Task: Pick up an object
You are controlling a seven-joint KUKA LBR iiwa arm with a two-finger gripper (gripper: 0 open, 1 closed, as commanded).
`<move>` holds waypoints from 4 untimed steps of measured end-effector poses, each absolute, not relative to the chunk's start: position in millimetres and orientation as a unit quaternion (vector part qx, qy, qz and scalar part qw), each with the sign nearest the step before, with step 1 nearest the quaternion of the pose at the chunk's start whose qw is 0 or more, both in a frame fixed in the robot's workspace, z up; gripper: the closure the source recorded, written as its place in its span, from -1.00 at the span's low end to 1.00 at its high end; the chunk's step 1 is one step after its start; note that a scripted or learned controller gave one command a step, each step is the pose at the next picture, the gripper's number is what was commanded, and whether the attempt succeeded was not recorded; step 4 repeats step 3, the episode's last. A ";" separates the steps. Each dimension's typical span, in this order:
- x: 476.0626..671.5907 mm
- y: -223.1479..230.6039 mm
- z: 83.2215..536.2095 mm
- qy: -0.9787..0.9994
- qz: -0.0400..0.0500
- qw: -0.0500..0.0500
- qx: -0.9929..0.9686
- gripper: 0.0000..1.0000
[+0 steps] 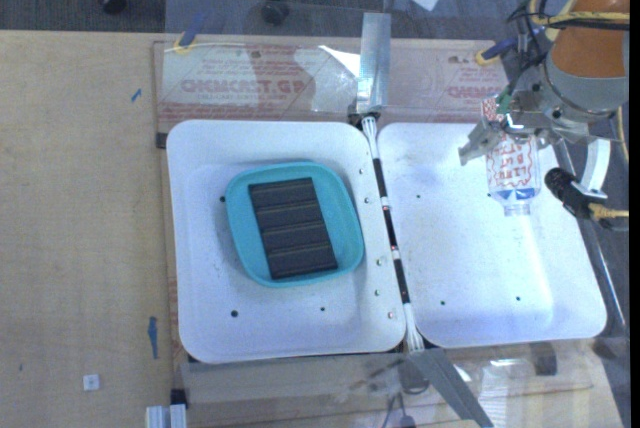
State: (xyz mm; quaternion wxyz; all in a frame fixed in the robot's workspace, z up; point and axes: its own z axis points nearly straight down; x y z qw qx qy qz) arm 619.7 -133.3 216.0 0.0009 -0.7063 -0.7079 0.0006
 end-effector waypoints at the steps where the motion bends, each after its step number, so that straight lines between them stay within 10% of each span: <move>1: 640.3 -185.8 92.1 -0.753 0.000 -0.001 -0.658 -1.00; 2: 640.8 -186.5 102.2 -0.753 0.000 -0.002 -0.658 1.00; 3: 659.5 -130.9 199.5 -0.765 0.000 -0.001 -0.644 1.00; 4: 659.5 -130.9 199.5 -0.765 0.000 -0.001 -0.644 1.00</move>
